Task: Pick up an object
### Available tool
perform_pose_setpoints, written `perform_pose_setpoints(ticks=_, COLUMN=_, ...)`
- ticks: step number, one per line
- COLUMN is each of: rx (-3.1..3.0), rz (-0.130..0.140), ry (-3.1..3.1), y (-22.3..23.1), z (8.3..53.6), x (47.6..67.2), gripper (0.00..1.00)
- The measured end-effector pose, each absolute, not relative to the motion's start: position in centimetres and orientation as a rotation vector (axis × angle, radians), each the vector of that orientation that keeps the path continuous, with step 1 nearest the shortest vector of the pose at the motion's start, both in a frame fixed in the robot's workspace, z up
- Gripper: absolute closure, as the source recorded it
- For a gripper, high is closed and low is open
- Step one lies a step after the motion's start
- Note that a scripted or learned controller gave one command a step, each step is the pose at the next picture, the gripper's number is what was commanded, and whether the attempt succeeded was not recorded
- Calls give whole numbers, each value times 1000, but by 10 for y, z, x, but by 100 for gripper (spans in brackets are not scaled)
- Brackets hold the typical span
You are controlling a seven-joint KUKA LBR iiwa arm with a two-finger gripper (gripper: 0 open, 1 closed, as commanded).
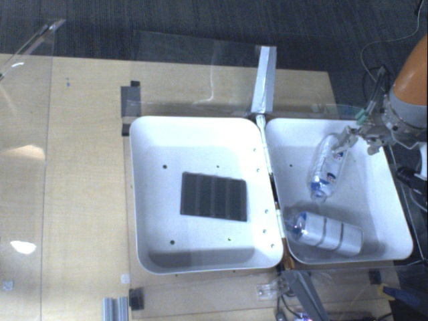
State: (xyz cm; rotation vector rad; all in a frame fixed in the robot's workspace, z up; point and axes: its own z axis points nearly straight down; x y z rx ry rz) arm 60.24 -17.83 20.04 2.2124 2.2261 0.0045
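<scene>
Reaching in from the right at the far corner of the right bin (391, 179), with the grey arm (404, 122) slanting down and leftward and the orange band (413, 79) sitting high at the frame's edge. Hanging low over the bin's far right part with the gripper (353, 134), just at the upper end of a clear bottle (326, 166), apparently touching it or very nearly so. Not showing enough to tell how wide the gripper is standing, nor whether anything is being gripped; too small and blurred at that spot. Lying on the bin floor, the clear bottle, running from the gripper down toward the near left, with a blue label at its lower end. Lying nearer the front of the same bin, apart from the bottle, a silver can (331, 235) on its side, its blue end pointing left toward the wall shared with the left bin (154, 146). Resting flat in the middle of the left bin, a dark ribbed slab (214, 196). Carrying print too small to read, both the bottle's label and the can's blue end.
</scene>
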Motion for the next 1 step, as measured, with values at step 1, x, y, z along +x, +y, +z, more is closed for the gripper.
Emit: perform_pose_setpoints(ticks=1, rx=1899, rz=32, ry=2453, y=-175, z=136, x=591, gripper=0)
